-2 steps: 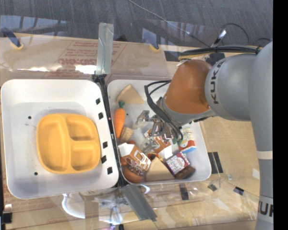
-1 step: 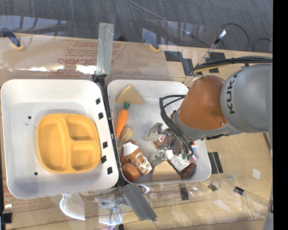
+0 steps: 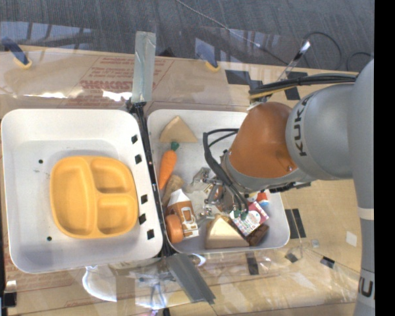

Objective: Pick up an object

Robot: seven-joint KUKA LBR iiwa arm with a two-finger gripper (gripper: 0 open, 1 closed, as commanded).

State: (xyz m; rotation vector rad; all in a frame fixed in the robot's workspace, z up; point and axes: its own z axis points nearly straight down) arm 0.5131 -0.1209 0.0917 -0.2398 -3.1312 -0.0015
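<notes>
Arm reaching in from 3 o'clock, orange band over the right bin, gripper low among the clutter near the bin's middle. Fingers a metallic tangle from this slant — apart or together, cannot tell, and nothing visibly held between them. Around the gripper: carrot at 9 o'clock, lying lengthwise by the bin's left wall; tan wedge up at 11 o'clock; small white-and-orange bottle at 7 o'clock; pale cheese-like wedge at 6 o'clock; red-and-green packet at 4 o'clock, touching that wedge. Left bin holding 1 yellow divided tray. Likeliest target the wedge or the bottle, both just beside the gripper. Probably light, stiff toy food — smooth and apt to slip; best taken across the wedge's 2 flat faces, or across the carrot's thick middle.
</notes>
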